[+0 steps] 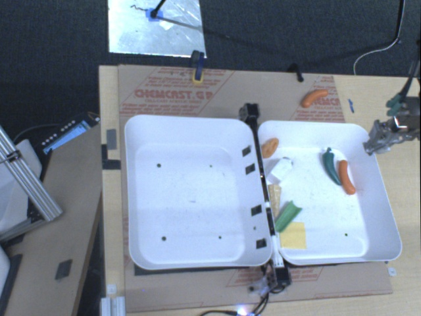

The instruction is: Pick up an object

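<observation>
The gripper [380,139] hangs at the right bin's [378,196] far edge, its grasp impossible to tell, near the teal toy [329,163].

Bench [217,87], a tan board printed with red lettering, spans the middle of the frame. Two shallow white bins lie on it: the left bin [191,189] at centre, the right bin [375,196] touching it. An orange sausage-shaped object [314,98] rests on the board, upper right.
</observation>
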`<control>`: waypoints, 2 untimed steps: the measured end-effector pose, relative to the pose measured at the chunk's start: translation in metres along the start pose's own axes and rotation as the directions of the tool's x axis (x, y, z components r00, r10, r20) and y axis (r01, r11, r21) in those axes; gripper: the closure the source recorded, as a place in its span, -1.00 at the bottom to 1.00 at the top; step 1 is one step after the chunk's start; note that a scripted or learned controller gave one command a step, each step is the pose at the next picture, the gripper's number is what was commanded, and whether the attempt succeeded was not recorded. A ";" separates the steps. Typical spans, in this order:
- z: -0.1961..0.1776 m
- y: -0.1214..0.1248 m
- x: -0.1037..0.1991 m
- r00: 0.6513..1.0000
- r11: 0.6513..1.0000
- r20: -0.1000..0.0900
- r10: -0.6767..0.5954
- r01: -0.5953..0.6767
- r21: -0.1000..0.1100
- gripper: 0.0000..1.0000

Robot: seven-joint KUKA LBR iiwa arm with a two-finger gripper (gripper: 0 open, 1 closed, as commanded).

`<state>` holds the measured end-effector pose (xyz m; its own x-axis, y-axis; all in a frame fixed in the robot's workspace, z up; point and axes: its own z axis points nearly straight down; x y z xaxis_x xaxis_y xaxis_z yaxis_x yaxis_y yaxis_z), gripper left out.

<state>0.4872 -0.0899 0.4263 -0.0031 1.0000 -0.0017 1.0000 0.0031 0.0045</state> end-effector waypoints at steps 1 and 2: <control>0.021 0.000 0.002 1.000 1.000 0.000 0.002 -0.002 0.000 1.00; 0.000 0.022 -0.008 1.000 1.000 -0.001 0.001 -0.001 0.000 1.00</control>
<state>0.5087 -0.0980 0.4266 -0.0022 1.0000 -0.0008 1.0000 0.0022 0.0048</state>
